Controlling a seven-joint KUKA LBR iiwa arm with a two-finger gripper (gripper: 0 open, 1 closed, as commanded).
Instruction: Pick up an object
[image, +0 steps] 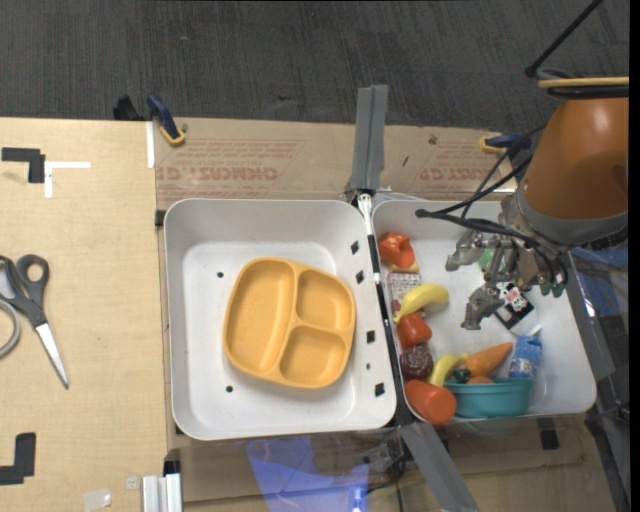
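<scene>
Above the right bin (560, 395) (toys crowd its left side) hangs the pincer (480, 285), grip state unclear.

Two bins sit side by side on the bench, the left bin (190, 320) and the right bin (565, 385) touching along their shared edge. A divided plate (290, 322) lies in the middle of the left bin. In the right bin, toys crowd the left and near parts: a tomato (396, 249) at the far left, a banana (424, 298) nearer, then a cup (430, 401) at the near left corner. A bowl (490, 396) sits right of the cup, with a carrot (487, 358) on its far rim. The gripper (487, 290) hangs over the bin's middle, right of the banana. Scissors (35, 310) lie on the bench far left of both bins.
</scene>
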